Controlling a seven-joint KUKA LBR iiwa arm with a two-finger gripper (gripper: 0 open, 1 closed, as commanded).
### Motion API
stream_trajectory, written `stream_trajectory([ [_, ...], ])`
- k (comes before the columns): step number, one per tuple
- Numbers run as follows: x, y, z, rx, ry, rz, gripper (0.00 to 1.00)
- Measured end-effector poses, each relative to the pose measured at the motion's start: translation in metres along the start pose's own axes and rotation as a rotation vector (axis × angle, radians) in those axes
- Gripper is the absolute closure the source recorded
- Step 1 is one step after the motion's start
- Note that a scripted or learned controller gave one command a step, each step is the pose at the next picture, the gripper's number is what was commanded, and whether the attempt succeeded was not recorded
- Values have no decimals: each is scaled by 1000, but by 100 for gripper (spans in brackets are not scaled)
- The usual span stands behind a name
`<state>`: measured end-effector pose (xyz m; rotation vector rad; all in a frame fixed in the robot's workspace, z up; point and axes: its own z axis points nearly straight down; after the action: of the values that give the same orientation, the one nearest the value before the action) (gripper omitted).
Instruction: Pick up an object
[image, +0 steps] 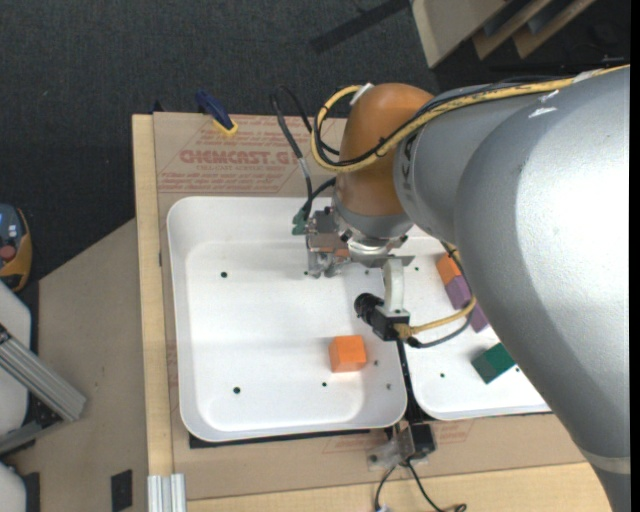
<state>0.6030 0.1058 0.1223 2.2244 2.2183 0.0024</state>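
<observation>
An orange cube (348, 353) lies on the floor of the left bin (210, 300), toward its front right corner. My gripper (320, 262) hangs over the back right part of that bin, well behind the cube and apart from it. The wrist hides most of the fingers. In the right bin (450, 400) I see a green block (492, 362), a purple block (458, 292) and an orange piece (447, 267), all partly covered by the arm.
The grey arm crosses the right bin and hides much of it. Both bins rest on a cardboard sheet (235, 160) with a blue clamp (215, 110) at its back edge. A cable and a small black part (378, 318) hang off the wrist above the divider.
</observation>
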Motion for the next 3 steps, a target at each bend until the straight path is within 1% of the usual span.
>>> stream_trajectory([
  [1,36,21,-161,-20,5,-8,100],
  [2,-42,33,-165,-3,-5,4,100],
  [3,-73,58,-184,-5,-3,0,100],
])
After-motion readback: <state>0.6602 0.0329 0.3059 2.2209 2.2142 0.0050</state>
